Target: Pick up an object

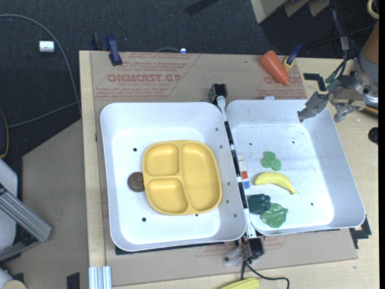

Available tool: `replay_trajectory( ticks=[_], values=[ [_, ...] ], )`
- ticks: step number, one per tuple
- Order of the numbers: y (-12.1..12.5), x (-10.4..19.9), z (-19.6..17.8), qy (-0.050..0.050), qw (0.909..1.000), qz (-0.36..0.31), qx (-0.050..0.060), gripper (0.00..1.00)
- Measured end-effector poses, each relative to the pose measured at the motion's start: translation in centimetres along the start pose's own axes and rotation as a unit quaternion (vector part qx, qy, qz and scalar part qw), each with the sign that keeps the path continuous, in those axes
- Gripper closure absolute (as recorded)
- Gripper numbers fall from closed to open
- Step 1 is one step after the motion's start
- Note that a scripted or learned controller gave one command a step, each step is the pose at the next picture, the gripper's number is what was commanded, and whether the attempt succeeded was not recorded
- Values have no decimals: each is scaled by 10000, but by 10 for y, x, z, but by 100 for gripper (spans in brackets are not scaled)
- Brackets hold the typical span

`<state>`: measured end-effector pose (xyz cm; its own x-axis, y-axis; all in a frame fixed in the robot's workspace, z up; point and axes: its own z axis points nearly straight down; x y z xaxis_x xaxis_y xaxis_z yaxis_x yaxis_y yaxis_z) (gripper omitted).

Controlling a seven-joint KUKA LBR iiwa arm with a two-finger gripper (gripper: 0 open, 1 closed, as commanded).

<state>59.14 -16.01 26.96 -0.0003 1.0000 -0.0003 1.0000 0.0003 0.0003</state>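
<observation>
Glossy white bins [120, 161] – curved banana [275, 182], sectioned tray [181, 177].

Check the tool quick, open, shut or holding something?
Tool: at the right bin's far right corner, holding nothing visible; open or shut cannot be told.
</observation>
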Motion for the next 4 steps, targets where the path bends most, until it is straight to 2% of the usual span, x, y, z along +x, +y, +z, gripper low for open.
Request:
replay_trajectory(
  ticks=[1,2,3,4],
  values=[
    [-51,42,119,7,10000,1,17,0],
    [-47,49,185,7,10000,4,11,0],
    [-51,15,185,-5,10000,7,-3,0],
    [-24,67,185,0,10000,-4,-8,0]
  ],
)
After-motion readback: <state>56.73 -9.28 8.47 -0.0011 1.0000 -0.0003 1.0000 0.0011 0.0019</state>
